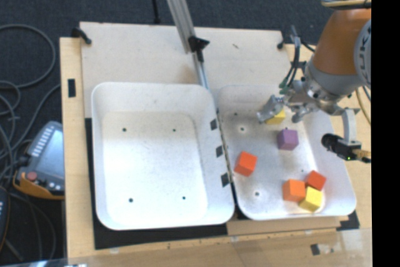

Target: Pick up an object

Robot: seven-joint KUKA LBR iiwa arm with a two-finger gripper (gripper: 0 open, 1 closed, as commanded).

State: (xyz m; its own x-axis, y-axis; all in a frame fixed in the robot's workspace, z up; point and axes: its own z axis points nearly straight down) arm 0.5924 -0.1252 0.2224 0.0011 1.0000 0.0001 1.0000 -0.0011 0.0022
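My gripper (284, 111) hangs over the far part of the right bin (250, 203), with its fingers spread apart. A small yellow block (277, 116) lies between them, close against the left finger (269, 110); the right finger stands apart from it. A purple cube (287, 139) sits just in front of the gripper. An orange cube (246, 163) lies near the bin's left wall. At the front right, another orange cube (293, 189), a red-orange cube (316, 181) and a yellow cube (312, 198) are bunched together.
The left bin (100, 134) stands beside the right one, sharing a divider with black clips (220, 150). A slanted metal rail (178, 3) rises behind the bins. Cables and a pendant (40, 159) lie on the floor at left.
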